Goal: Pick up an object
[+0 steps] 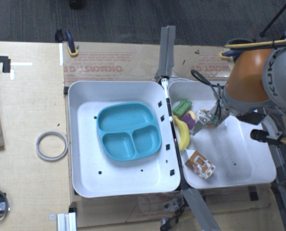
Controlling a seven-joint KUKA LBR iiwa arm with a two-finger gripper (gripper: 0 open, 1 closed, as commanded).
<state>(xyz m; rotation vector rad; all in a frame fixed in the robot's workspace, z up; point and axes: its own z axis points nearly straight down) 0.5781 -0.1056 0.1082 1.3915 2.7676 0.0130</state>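
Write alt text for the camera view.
A grey arm with an orange band lowers its pincer into the right white bin, beside a banana, a green toy and a small printed pack. The left bin holds a blue divided tray.

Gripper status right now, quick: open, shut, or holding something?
Gripper: cannot be told; it sits low in the right white bin, beside the yellow banana and green toy.

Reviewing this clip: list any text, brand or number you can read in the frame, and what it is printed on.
"KUKA", partly visible, on the grey arm.
Red mirrored print on the cardboard sheet behind the bins: too blurred to read.
Print on the small orange and white packet in the right bin: too small to read.
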